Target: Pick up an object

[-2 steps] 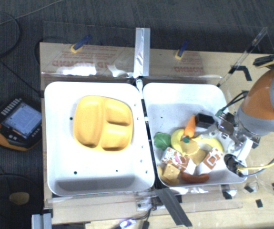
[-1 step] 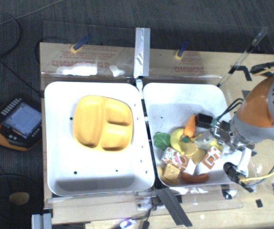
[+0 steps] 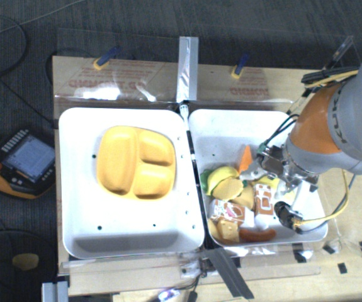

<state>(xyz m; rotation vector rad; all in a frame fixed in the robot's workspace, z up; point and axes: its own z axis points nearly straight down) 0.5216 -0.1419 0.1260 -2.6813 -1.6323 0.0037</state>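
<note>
The arm's orange-banded wrist (image 3: 316, 128) rose nearest, over the right bin (image 3: 231, 128). Its hand (image 3: 272, 184) reached down among the piled toy food (image 3: 240, 209) at that bin's near side; how wide it stood could not be told. The left bin (image 3: 80, 231) held a yellow divided tray (image 3: 135, 162).

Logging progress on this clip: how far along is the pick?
Done: the grey arm's gripper is low over the right white bin, at its pile of small toy foods. In hand: nothing visibly held. Left: grasping and lifting one item. The yellow divided tray sits in the left bin.
</note>
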